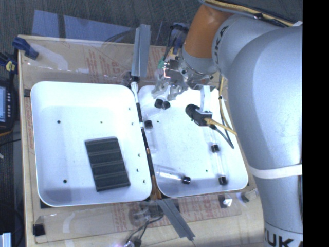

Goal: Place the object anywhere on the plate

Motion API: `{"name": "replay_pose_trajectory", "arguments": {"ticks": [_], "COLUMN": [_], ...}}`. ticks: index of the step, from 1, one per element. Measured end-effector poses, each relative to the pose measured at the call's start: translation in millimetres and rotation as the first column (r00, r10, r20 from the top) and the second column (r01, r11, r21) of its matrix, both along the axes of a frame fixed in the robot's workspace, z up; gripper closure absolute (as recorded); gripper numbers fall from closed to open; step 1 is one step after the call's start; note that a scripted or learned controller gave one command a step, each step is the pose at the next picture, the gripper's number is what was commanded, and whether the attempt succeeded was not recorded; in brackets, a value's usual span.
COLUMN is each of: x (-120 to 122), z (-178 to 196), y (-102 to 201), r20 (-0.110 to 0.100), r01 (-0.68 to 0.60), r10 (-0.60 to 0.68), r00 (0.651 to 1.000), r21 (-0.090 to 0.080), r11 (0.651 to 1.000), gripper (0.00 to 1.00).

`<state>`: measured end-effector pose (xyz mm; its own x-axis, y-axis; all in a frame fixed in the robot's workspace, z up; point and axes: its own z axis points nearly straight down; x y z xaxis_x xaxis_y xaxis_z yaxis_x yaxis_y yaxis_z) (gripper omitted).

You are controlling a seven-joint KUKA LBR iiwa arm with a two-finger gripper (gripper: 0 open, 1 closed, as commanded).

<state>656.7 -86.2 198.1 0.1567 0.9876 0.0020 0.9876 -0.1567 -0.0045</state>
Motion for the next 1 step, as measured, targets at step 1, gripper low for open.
{"name": "replay_pose_trajectory", "arguments": {"ticks": [1], "x": [-0.7], "z": [32.1], "y": [65.9], "r20": [0.001], "r01": [0.035], "r10": [-0.035], "r00": [0.999], "r21": [-0.001], "r11": [0.999], "gripper": [1.00]}}
